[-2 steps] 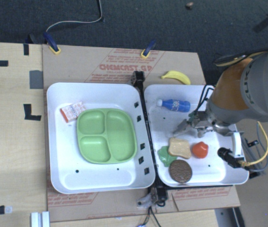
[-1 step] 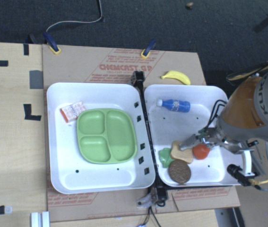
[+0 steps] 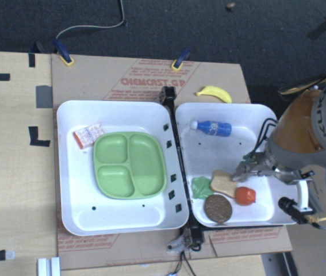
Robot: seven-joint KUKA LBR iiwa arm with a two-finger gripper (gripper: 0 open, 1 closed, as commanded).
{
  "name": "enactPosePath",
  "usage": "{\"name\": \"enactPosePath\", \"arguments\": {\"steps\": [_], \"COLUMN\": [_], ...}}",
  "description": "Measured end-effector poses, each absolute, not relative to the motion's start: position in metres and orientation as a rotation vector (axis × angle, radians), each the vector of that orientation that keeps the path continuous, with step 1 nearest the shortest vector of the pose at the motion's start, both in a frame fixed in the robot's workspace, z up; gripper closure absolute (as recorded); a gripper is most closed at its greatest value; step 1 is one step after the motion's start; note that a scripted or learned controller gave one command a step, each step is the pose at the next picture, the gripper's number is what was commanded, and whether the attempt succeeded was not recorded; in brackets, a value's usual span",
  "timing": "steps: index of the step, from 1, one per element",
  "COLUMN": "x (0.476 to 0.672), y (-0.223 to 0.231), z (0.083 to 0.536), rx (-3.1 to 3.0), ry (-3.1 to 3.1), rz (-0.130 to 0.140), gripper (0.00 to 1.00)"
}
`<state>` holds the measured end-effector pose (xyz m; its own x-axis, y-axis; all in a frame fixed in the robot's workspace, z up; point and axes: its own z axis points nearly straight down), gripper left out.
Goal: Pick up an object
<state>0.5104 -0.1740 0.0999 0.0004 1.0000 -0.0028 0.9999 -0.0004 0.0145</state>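
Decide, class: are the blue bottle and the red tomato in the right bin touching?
Apart. The camera view shows the blue bottle near the bin's far wall and the red tomato near its front, bare white floor between.

You see the arm [image 3: 315, 137] as a bulky rounded body: a broad orange band above a grey wrist section, with a thin dark cable looping down its near side. At its tip sits the gripper [image 3: 246, 170], a small cluster of dull grey metal. A white bracket with a black knob hangs below the wrist.
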Motion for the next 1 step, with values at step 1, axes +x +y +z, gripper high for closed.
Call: {"name": "enactPosePath", "arguments": {"steps": [1], "x": [0.5095], "y": [-0.1738], "z": [0.0988], "rx": [2.215], "ry": [2.214], "rz": [0.011], "gripper": [0.0]}}
